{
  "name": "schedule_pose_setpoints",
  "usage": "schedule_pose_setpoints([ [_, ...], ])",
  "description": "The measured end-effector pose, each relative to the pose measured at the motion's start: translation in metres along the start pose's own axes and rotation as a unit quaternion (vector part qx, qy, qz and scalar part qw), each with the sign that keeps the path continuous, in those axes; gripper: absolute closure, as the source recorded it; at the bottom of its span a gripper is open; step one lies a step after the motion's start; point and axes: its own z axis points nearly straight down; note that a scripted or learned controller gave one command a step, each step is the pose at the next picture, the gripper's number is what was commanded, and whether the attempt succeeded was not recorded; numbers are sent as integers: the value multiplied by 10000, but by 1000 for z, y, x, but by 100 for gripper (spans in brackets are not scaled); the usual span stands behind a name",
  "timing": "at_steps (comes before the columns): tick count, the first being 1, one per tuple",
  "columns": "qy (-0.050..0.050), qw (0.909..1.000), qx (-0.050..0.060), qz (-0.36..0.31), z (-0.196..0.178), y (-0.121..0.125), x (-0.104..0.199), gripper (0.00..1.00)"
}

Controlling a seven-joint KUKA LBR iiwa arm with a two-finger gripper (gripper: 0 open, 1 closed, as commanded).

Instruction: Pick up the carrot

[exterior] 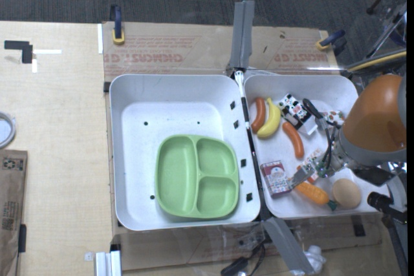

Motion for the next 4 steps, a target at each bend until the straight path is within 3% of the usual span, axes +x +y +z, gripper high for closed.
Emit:
schedule_pose_setpoints([
  [1, -44, 10000, -40, 19, -10, 2, -3, 100],
  [2, -43, 10000, -39, 16, -10, 2, -3, 0],
  [3, -45, 10000, -38, 28, -19, 2, -3, 100],
  [4, -44, 10000, -37, 25, -19, 2, -3, 0],
])
